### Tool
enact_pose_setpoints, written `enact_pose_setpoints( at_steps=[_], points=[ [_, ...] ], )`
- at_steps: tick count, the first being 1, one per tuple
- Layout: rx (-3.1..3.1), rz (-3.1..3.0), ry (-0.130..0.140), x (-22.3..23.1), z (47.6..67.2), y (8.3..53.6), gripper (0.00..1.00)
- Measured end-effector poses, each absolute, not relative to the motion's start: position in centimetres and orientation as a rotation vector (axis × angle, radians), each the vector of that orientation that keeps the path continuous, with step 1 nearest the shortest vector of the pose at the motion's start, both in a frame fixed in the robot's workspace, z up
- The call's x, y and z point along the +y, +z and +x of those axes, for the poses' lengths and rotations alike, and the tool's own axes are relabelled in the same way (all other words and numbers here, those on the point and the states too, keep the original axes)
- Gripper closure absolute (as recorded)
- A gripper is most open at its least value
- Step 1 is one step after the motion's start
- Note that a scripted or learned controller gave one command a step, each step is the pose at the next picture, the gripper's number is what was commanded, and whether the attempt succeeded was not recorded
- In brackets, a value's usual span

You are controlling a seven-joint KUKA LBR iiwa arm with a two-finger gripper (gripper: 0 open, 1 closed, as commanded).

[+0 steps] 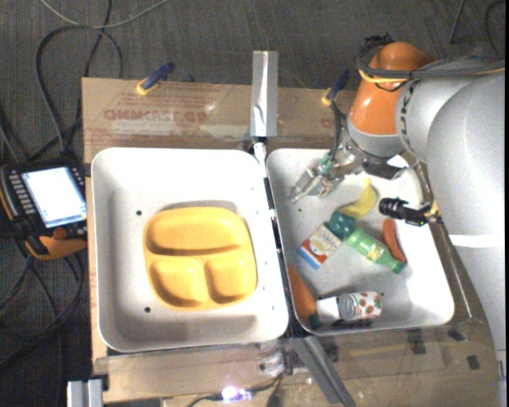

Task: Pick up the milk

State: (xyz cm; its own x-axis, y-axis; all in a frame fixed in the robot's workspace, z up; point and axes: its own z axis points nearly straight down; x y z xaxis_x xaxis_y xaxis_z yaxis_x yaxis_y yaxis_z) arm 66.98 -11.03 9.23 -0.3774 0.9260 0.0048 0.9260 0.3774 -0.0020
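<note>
Hovering at 11 o'clock of the right bin (441,308), claw (310,181) has fingers apart, nothing between them. Milk (321,246) lies near bin centre, at 6 o'clock from the claw, touching the green bottle (366,244). Yellow tray (202,255) sits in left bin (110,253).

Bench (174,113): cardboard-topped, two white bins side by side on it, left bin (110,227), right bin (424,299), rims touching.
</note>
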Motion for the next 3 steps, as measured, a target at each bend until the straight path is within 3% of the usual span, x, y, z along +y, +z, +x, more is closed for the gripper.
enact_pose_setpoints(
  at_steps=[1,2,3],
  points=[
    [-2.606,-1.751,0.002,-11.1,67.0,10.2,1.0],
    [-2.606,-1.751,0.002,-11.1,67.0,10.2,0.0],
    [-2.387,-2.058,-0.01,-10.6,65.4,8.9,0.0]
  ],
)
